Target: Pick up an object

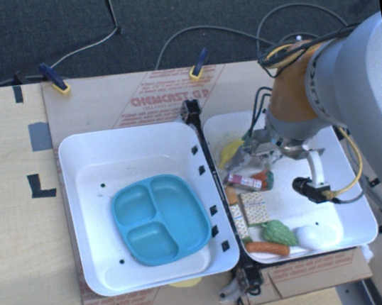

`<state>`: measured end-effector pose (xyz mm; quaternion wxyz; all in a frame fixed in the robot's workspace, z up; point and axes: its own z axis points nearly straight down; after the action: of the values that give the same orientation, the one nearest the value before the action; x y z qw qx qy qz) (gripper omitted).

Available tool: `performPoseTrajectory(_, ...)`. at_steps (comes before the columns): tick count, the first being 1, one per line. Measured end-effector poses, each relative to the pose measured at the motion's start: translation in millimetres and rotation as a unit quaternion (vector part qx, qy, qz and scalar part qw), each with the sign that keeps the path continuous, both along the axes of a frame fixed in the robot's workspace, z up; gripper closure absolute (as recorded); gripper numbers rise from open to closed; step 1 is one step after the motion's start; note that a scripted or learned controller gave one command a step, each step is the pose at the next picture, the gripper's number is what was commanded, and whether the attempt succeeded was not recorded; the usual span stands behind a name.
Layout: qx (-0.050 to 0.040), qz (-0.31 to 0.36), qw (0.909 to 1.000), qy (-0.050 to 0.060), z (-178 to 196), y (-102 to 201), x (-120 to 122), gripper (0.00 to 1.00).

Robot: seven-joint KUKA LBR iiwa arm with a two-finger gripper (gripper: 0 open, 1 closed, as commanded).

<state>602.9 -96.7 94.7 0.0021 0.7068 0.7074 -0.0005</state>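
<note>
Robot claw (261, 153) lowered into the right bin (354, 226); whether it is clenched or released cannot be told. Directly below it lies a small red-labelled packet (247, 181). Farther left, a blue divided plate (161, 218) fills the left bin (84, 201).

a: colours in the left white bin (84, 201)?
b: a light blue divided tray (160, 217).
a: and the right white bin (360, 222)?
b: a green item (278, 231), an orange carrot (267, 248), a yellow piece (230, 153), a checked packet (255, 210).

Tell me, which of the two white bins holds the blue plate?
The left bin. The blue divided plate lies flat in it; the right bin holds small items, with the gripper above them.
</note>
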Motion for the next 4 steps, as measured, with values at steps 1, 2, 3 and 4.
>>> performPoseTrajectory(1,-0.0008,0.0,1.0,0.006,-10,0,57,0.0)
performPoseTrajectory(2,0.0007,0.0,1.0,0.0,-9,-19,8,0.0)
performPoseTrajectory(3,-0.0013,0.0,0.9999,0.014,-11,-9,61,0.0)
performPoseTrajectory(4,-0.003,0.001,0.9999,0.014,-3,-10,61,1.0)
